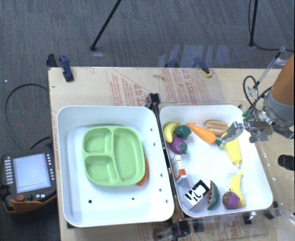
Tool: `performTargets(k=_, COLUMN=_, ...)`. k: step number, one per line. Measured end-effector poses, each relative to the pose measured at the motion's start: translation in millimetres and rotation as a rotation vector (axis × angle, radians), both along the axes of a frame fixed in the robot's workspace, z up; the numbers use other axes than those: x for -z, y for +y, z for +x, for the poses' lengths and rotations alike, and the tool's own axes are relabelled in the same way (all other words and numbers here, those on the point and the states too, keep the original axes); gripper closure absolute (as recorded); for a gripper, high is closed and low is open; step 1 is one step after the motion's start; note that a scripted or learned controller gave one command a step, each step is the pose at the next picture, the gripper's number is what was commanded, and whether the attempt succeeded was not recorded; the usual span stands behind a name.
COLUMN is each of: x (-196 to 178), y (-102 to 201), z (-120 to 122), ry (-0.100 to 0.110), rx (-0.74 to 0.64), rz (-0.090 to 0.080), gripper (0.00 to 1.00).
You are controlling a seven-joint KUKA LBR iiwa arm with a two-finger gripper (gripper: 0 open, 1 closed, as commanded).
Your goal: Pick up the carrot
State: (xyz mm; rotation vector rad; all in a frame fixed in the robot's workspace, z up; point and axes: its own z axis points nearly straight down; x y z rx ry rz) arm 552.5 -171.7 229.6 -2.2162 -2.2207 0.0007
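Carrot (201,133) lies in the right bin (215,109) near its far wall, long axis running from far-left to near-right. Claw (231,132) sits just beyond the near-right tip (grip state: cannot tell).

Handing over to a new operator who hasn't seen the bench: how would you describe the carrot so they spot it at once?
Look in the right-hand white bin, at its upper middle. The carrot lies there at a slant, between the green broccoli piece on its left and the hot dog on its right, with the gripper close by. It is the only bright orange, tapered stick in that bin.
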Motion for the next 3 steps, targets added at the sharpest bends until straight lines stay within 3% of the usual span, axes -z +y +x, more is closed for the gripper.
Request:
performTargets(k=1, x=112, y=-24, z=61, ry=-0.008, rx=-0.019, rz=-0.008, gripper=0.00)
performTargets(k=2, x=144, y=69, z=48, ry=0.004, rx=0.234, rz=0.000, gripper=0.00)
performTargets(k=3, x=135, y=70, z=48, ry=0.010, rx=0.234, rz=0.003, gripper=1.00)
